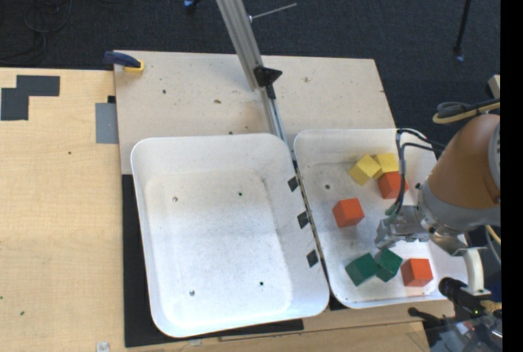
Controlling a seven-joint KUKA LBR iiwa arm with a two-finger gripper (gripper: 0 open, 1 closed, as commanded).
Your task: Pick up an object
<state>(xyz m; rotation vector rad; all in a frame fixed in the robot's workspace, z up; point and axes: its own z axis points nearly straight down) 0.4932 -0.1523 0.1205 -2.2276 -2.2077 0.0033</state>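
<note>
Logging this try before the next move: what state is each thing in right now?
Gripper: low in the right bin, above the green blocks; nothing visibly held.
Right bin: holds all the blocks.
Yellow blocks: two, touching, near the far side.
Orange blocks: three, lying apart.
Green blocks: two, touching, near the front edge.
Left bin: sits beside the right bin.
</note>
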